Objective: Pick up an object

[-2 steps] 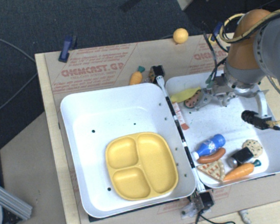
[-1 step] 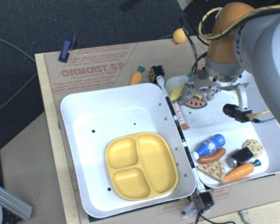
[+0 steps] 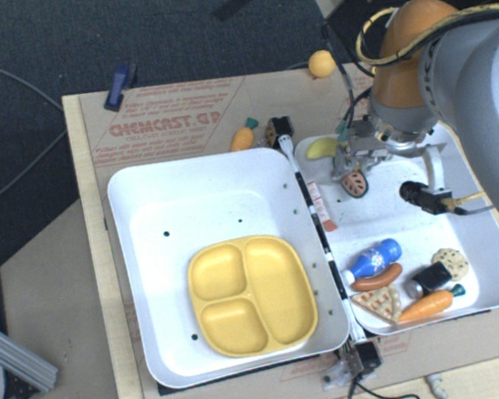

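Observation:
My gripper (image 3: 353,170) hangs over the far left part of the right bin (image 3: 487,248), pointing down. A small reddish-brown, seed-speckled piece (image 3: 355,185) sits right at its tip; whether it is gripped or just lies below is unclear. A yellow banana-like piece (image 3: 320,148) lies just left of the gripper in the bin's far corner. Toward the bin's near side lie a blue bottle (image 3: 375,257), a sausage (image 3: 377,277), a pizza slice (image 3: 378,304), a carrot (image 3: 424,307), a cookie (image 3: 449,262) and a small black item (image 3: 431,280).
The left bin (image 3: 140,209) holds a yellow divided plate (image 3: 251,293). A red-and-white tube (image 3: 321,208) lies along the rim between the bins. Behind the bins on the board are an orange ball (image 3: 322,64), a small orange toy (image 3: 242,139) and a blue clip (image 3: 118,86).

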You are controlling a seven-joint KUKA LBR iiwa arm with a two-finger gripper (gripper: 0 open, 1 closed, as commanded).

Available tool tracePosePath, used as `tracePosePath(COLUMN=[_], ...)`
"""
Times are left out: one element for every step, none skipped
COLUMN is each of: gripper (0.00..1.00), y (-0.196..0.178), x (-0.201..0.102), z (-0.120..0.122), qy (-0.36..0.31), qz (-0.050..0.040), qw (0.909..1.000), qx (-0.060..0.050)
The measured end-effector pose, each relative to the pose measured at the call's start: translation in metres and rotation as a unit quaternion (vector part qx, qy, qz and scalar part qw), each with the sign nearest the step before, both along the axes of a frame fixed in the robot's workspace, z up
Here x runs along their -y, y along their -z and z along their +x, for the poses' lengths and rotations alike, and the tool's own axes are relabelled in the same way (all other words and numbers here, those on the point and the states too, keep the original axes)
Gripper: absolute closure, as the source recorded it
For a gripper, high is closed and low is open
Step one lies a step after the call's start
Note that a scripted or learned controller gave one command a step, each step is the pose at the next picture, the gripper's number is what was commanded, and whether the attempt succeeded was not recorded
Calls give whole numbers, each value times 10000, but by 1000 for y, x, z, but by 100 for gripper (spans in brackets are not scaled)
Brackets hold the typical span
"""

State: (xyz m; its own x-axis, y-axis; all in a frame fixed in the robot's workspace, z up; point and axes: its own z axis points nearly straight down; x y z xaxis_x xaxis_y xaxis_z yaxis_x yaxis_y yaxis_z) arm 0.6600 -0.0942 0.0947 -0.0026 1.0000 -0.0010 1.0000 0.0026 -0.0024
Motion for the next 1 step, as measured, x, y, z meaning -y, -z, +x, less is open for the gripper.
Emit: tracePosePath(gripper=[100], y=[-92], x=[-68], z=[-42], qy=[0], qz=[13], qw=[10000], qx=[23])
